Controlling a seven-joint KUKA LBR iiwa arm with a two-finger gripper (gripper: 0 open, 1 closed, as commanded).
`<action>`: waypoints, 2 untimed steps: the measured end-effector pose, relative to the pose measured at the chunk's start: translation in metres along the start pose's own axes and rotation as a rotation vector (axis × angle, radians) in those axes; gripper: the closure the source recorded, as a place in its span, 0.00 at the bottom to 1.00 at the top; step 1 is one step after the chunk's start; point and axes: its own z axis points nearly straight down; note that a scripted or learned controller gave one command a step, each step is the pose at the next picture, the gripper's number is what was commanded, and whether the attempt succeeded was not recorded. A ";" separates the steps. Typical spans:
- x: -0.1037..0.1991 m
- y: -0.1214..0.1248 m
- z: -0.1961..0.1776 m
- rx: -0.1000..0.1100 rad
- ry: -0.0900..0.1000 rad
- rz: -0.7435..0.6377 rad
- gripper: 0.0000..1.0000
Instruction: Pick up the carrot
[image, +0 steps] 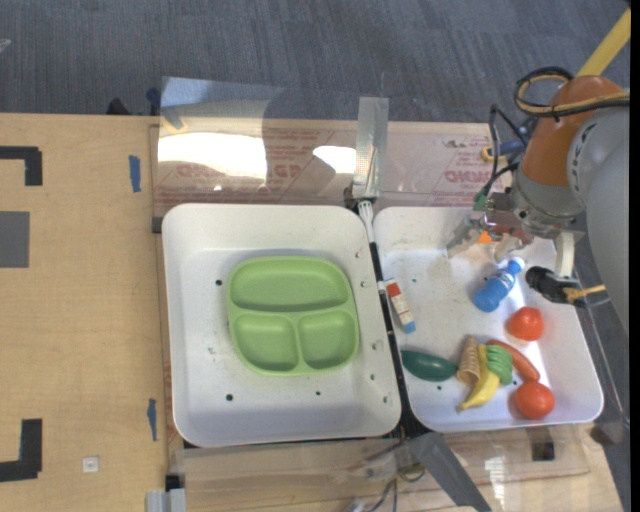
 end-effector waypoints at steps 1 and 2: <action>0.000 0.000 -0.011 0.001 -0.005 -0.003 1.00; 0.001 0.000 -0.010 0.002 -0.004 -0.004 0.00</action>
